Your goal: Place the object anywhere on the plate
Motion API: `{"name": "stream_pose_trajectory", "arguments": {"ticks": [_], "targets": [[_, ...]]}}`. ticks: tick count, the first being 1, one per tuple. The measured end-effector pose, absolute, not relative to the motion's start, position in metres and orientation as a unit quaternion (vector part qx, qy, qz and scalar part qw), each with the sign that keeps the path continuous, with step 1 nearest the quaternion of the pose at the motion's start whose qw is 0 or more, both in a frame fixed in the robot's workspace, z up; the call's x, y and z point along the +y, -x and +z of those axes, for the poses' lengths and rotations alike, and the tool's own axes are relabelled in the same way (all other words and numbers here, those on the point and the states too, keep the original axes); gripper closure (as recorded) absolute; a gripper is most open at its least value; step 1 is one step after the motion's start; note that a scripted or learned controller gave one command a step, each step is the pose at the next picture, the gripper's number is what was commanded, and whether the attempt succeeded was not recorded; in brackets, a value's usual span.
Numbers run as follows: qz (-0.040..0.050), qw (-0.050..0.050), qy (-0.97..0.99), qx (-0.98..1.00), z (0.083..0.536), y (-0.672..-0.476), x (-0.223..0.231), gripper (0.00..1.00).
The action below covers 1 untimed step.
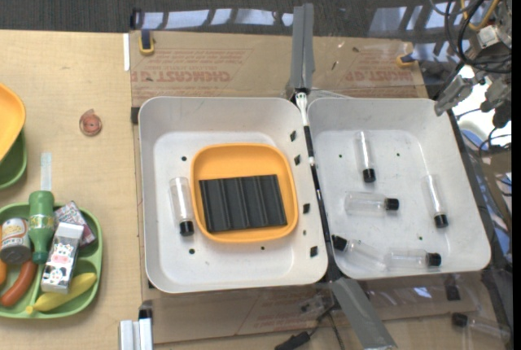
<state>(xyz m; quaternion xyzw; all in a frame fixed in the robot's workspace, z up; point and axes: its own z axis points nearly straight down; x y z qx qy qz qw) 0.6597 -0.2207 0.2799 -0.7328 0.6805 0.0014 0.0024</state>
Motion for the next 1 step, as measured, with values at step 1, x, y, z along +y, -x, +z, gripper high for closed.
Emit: {"name": "stream_pose_trajectory", "arguments": {"ticks": [1], "targets": [[0.0011, 0.003, 0.791, 0.612, 0.2809, -0.6599, -0.2166, 0.0]]}}
